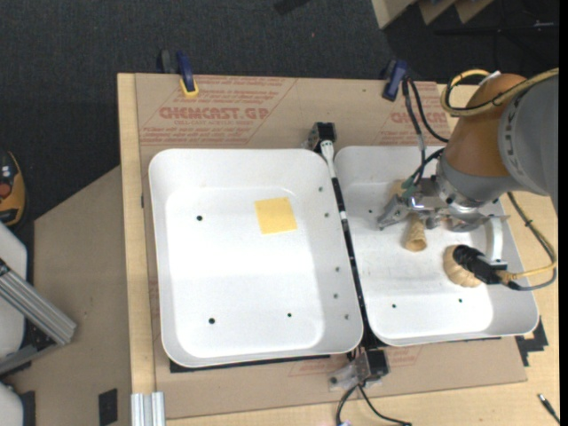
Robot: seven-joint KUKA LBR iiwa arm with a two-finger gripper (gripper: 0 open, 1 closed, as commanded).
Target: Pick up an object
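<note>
**A:** Where's the target sitting?

**B:** Tan cork-like cylinder (414,235) is lying in the right bin (399,313), roughly mid-bin, a bit nearer the far edge than the near edge. The gripper (406,213) is hanging right over its far end, touching or nearly so.

**A:** Is the claw gripping it?

**B:** Can't tell. Released or clenched isn't readable from this angle, so I'm not calling it held.

**A:** Why that piece?

**B:** I'm guessing because it's lying clear of every wall, which is leaving a straight top-down approach. A tan rounded lump (454,276) is sitting near it toward the bin's right edge, apart from it.

**A:** Room to move?

**B:** Bare floor is running out toward the left and near edges of that bin. The right side is being crowded by the arm (532,131). The left bin (240,313) is carrying a flat yellow square (276,215), around its centre and slightly toward the far edge, well apart from the walls.
</note>
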